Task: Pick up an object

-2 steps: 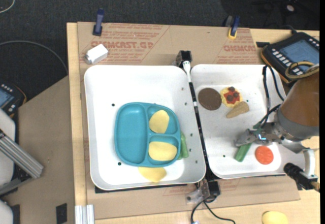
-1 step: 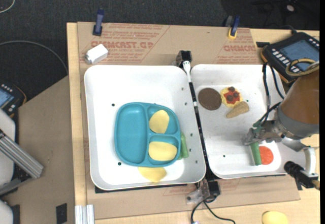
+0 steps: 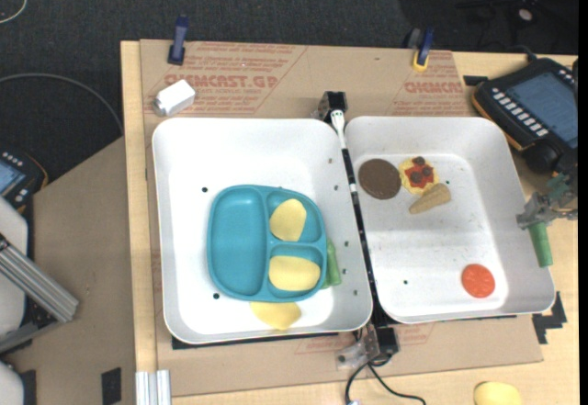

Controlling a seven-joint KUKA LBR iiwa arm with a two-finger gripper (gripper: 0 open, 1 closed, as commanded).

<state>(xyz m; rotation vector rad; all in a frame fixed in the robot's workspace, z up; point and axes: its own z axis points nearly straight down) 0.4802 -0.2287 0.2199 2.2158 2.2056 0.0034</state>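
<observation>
1. Two white bins sit side by side on the bench. The left bin (image 3: 175, 210) carries a teal divided tray (image 3: 241, 242) with yellow pieces in two of its compartments, and another yellow piece (image 3: 276, 312) lies by the bin's near edge.
2. The right bin (image 3: 432, 293) holds a brown disc (image 3: 378, 179) and a small red-and-yellow item (image 3: 419, 174) near its far edge, a tan piece (image 3: 430, 200) just beside them, and an orange-red round object (image 3: 478, 280) near the near right corner.
3. At the right bin's right edge something grey and green (image 3: 538, 219) pokes in; I cannot tell if that is the tool, or how its jaws stand.
4. Every object rests on a bin floor, so the pick looks not yet begun: choosing, descending, closing and lifting all remain.
</observation>
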